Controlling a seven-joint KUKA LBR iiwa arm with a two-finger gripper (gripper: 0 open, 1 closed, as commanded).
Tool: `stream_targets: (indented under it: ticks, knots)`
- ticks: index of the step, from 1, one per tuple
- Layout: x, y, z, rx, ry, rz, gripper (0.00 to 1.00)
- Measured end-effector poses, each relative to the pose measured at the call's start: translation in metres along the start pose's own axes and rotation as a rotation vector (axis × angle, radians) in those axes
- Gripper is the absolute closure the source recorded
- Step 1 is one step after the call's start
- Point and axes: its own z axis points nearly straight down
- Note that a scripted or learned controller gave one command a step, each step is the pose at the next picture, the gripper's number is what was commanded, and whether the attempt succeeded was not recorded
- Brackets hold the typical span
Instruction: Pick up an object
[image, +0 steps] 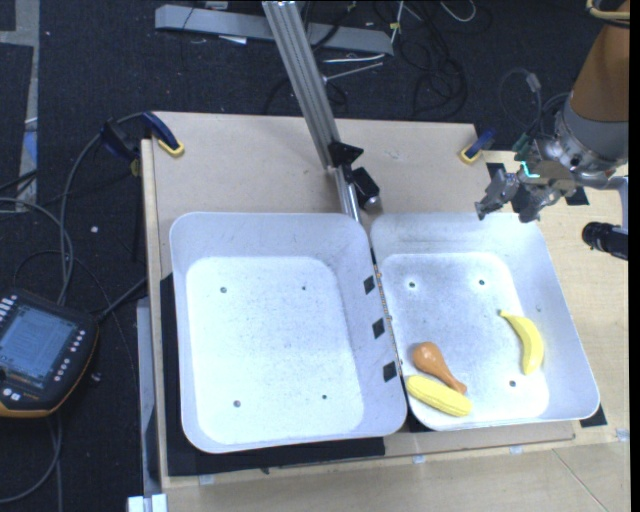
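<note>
White bins side by side on bench, arm reaching in from right.

Left bin (270, 330) beside right bin (470, 270); gripper (508, 200) above right bin's far rim, fingers apart, clamped on nothing. Near front of right bin: banana (527, 341), corn (438, 395), touching it an orange pear (438, 362).

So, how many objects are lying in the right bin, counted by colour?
Yellow: 2, a banana and a corn cob
Orange: 1, a pear-shaped gourd
Total: 3, all in the right bin
</note>
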Motion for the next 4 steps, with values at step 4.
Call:
stream_targets:
  ticks: [4]
  knots:
    - [0.006,-0.005,0.138,0.004,0.001,0.0,0.0]
